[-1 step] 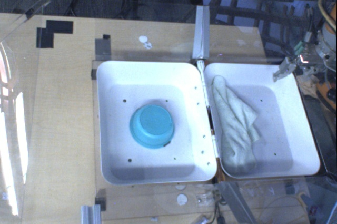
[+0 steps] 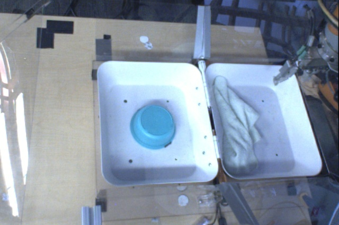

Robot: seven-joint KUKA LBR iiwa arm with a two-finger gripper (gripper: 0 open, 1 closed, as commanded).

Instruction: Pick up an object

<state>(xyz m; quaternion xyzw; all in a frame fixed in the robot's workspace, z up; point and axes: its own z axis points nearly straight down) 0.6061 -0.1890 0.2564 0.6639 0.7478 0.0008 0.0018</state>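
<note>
Towel, the nearer candidate, lay crumpled below and to the left of the gripper, its long axis running down the right bin's left side. Whether the jaws were apart could not be told. Farther left sat a blue bowl.

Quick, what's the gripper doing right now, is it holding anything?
Gripper: at the upper right corner of the right bin, above the bin floor, holding nothing visible; open or closed cannot be told. The towel lies apart from it.
</note>
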